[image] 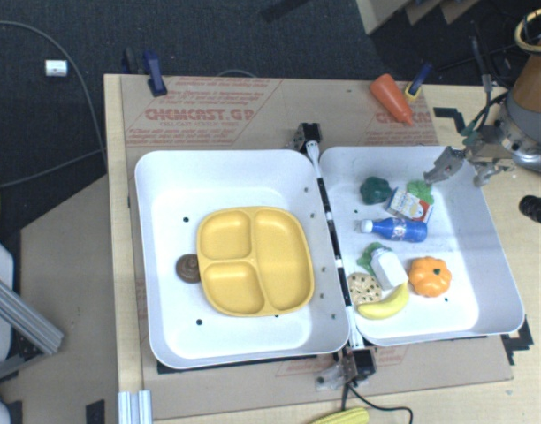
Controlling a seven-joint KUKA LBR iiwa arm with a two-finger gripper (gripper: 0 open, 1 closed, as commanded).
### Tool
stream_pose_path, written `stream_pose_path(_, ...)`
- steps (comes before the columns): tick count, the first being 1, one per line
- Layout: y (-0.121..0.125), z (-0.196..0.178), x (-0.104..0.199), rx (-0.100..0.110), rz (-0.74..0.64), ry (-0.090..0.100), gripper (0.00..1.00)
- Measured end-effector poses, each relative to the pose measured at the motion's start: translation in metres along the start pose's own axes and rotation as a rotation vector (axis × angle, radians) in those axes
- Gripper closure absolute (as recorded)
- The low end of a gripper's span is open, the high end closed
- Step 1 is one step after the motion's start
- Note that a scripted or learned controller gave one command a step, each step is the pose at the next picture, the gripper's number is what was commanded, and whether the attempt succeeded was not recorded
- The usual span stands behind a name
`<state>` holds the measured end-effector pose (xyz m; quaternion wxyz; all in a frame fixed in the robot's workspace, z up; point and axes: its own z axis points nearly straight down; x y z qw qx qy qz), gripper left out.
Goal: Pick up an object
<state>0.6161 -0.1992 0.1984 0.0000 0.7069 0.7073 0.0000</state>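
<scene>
Grey metal fingers hang spread apart over the upper right corner of the right bin, with nothing between them. Just below and to their left lie the candidates: a dark green lump, a small printed packet, a blue bottle, an orange pumpkin, a banana and a speckled cookie. These sit packed close, so I judge a descent could nudge a neighbour or close on two things, and the round bottle may roll away. The left bin carries a yellow divided plate with a brown disc touching its edge. Both bins rest on a cardboard-covered tabletop above dark carpet.
</scene>
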Motion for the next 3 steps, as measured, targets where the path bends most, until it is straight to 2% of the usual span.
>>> stream_pose_path(1, -0.022, 0.110, 0.049, -0.007, -0.001, -0.002, 0.00)
stream_pose_path(2, 0.053, 0.109, 0.099, -0.006, -0.002, 0.000, 0.00)
stream_pose_path(3, 0.055, 0.097, 0.100, -0.012, -0.004, -0.001, 1.00)
